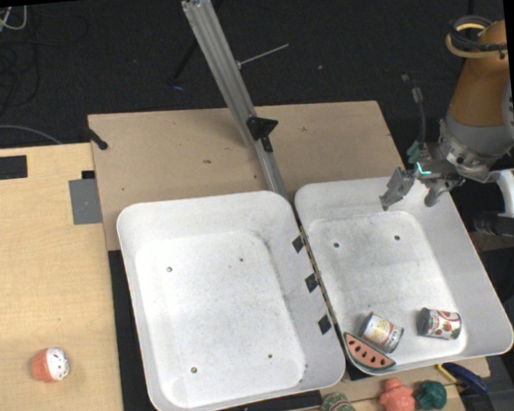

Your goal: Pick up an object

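My gripper (417,190) hangs over the far right rim of the right bin (381,260), its two fingers spread apart with nothing between them. Well below it, near the bin's front edge, lie a small tin can (381,331), a red and white can on its side (439,323), and a watermelon slice toy (369,354) at the front left corner. All three lie far from the gripper.
The left bin (213,305) sits beside the right one. A metal rail (231,84) slants down to the gap between the bins. In front of the bins lie a small can (336,410), a pink toy (397,397) and a green toy (430,394). A red and white ball (50,365) rests on the wooden bench at the left.
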You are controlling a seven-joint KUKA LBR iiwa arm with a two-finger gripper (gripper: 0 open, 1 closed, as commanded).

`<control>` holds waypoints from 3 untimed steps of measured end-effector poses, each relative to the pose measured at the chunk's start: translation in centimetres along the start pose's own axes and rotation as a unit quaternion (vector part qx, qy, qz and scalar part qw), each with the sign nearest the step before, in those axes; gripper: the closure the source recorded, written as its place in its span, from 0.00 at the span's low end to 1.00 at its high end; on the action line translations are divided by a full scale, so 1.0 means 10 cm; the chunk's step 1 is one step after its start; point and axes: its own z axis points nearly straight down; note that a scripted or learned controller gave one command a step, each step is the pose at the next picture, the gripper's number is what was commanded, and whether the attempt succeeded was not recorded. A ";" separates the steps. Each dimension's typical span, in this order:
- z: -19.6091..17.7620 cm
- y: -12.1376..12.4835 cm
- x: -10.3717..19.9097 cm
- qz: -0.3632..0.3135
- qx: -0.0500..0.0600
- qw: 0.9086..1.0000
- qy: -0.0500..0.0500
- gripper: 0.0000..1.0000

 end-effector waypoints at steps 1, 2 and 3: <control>-0.03 0.01 0.00 -0.001 -0.002 1.000 -0.001 0.00; 0.40 0.01 0.03 -0.002 0.000 1.000 0.000 0.00; 0.95 0.00 0.05 -0.003 0.000 1.000 0.000 0.00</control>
